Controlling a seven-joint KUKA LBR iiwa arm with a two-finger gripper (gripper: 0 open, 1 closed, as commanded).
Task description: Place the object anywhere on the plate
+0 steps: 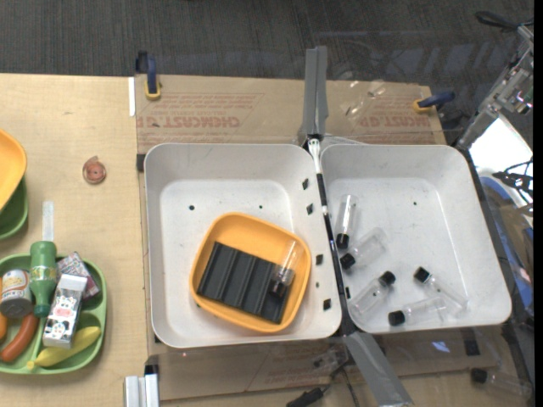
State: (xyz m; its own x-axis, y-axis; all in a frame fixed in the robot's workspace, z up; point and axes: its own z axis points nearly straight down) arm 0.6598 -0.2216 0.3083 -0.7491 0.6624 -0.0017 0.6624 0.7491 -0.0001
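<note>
Orange plate (212, 253) in the left bin (170, 185) already carries the clear vial (285, 271), lying flat on a black ridged insert (237, 280) so it shouldn't roll, well apart from what looks like the tool (516, 87), whose grip I cannot tell.

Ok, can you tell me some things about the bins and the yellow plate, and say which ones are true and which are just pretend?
1. The yellow plate sits in the left bin. True.
2. A clear vial with a dark cap lies on the plate. True.
3. The right bin holds a big red ball. False: it holds several clear vials with black caps, such as one near the divider.
4. The plate is round and blue. False: it is yellow with rounded corners, and a black ribbed tray lies on it.
5. A green plate of toy food rests on the wooden table to the left of the bins. True.
</note>
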